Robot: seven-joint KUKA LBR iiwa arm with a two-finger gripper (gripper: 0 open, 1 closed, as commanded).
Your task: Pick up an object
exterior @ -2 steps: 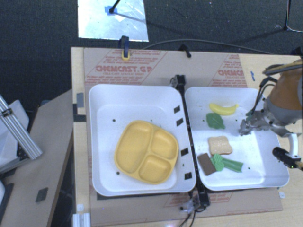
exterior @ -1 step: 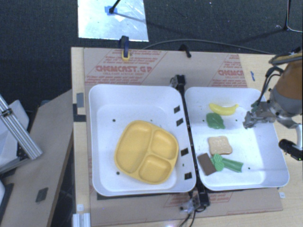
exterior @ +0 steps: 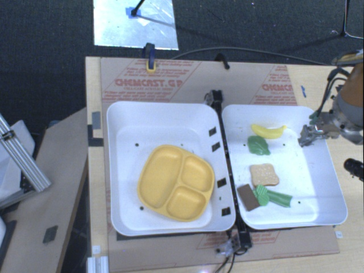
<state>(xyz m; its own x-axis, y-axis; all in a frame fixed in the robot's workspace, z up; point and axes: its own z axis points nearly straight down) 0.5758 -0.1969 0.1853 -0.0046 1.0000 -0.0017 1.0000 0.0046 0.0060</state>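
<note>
Right bin [exterior: 327,169] is holding a yellow banana [exterior: 268,131], green leafy piece [exterior: 259,145], toast slice [exterior: 264,175], brown block [exterior: 247,197] and green stalk [exterior: 274,197]; left bin [exterior: 122,152] is carrying a yellow divided plate [exterior: 176,182]. Gripper [exterior: 307,134] is hovering over the right bin's upper right rim, apart from every item; its jaws' state cannot be told.

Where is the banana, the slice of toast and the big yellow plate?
banana [exterior: 268,131], camera view, middle of its curve.
slice of toast [exterior: 264,175], camera view, centre of its face.
yellow plate [exterior: 161,174], camera view, its largest compartment.
</note>
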